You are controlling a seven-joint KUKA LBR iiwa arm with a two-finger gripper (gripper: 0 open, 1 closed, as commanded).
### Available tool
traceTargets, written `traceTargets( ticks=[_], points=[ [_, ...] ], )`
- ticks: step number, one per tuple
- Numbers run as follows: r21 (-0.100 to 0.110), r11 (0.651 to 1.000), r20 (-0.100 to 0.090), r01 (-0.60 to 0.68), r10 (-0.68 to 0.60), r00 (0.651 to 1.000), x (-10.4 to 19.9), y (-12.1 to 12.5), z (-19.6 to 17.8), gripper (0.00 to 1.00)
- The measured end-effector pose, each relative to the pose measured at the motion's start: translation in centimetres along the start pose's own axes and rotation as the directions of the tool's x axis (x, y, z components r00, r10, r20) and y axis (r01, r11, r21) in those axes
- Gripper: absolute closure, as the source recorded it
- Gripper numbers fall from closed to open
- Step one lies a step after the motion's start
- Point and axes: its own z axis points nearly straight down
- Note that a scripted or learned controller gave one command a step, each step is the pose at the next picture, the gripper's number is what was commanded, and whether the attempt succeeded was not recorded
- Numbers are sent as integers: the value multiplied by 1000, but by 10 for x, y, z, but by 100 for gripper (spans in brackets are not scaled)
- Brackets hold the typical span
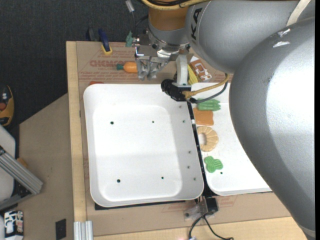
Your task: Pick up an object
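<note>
While the arm [260, 74] reaches in from the right and hides much of the right bin [235, 184], the camera view shows the gripper [146, 73] hanging past the far rim of the left bin [135, 144], over the cardboard bench top [80, 134]. Its two metal fingers [142, 74] point down with a narrow gap between them, and nothing sits in that gap. Just to their left, an orange carrot-like toy [129, 67] lies on the cardboard. Candidates in the right bin, along its left side: a green piece [208, 104], an orange block [203, 117], a tan ridged shell-like toy [208, 138] and a small green piece [213, 164]. They look like light, stiff, smooth plastic (likely slippery), so I would pinch the orange block across its flat sides.
</note>
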Motion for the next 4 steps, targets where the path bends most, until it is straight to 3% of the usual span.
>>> traceTargets(
  ticks=[1, 2, 3, 4],
  points=[
    [-12, 1000, -1, -4, 4, 1000, 56, 2, -81, 100],
    [-6, 1000, 3, -8, 8, 1000, 53, 2, -98, 100],
    [-23, 1000, -2, -7, 7, 1000, 53, 1, -292, 100],
    [16, 1000, 8, -8, 8, 1000, 53, -87, -139, 100]
  ],
)
